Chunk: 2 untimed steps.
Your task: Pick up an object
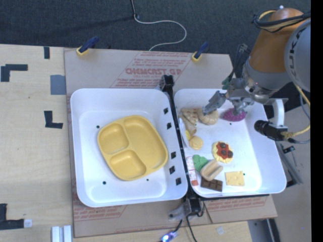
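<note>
The claw (pixel 225 101) hangs low over the right bin's (pixel 262 155) far end, fingers spread, pinching nothing. Just below its left finger lies a tan lump (pixel 208 118); a purple piece (pixel 234 115) sits under the right. To grasp well, I'd centre over one piece, descend squarely, then close.

Right bin (pixel 262 178): open floor along its right side; toy foods crowd the left and near part — a hot dog (pixel 211 170), chocolate bar (pixel 212 185), cheese slice (pixel 234 178) and small pizza (pixel 222 152). Left bin (pixel 86 135): yellow divided tray (pixel 132 146) occupies the centre — margins free.
</note>
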Each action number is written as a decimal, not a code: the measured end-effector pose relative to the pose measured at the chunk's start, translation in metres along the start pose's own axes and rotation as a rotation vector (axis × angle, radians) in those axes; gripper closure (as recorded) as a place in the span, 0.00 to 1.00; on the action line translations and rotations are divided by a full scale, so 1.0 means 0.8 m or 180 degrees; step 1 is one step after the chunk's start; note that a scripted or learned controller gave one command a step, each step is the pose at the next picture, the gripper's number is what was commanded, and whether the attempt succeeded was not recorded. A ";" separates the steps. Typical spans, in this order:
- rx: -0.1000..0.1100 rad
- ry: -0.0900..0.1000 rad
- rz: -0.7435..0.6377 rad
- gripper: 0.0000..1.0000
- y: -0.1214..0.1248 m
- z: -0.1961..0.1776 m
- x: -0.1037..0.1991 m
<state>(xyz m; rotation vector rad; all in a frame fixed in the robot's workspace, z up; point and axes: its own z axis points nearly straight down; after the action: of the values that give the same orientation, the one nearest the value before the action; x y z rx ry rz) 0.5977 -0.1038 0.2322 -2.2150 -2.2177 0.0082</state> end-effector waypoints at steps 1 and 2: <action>-0.0021 -0.0002 -0.0005 0.00 0.002 -0.004 0.000; -0.0002 -0.0004 -0.0001 0.00 0.002 0.077 -0.001</action>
<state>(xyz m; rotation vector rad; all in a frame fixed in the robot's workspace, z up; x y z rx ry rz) 0.5988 -0.1044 0.1704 -2.2155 -2.2190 0.0088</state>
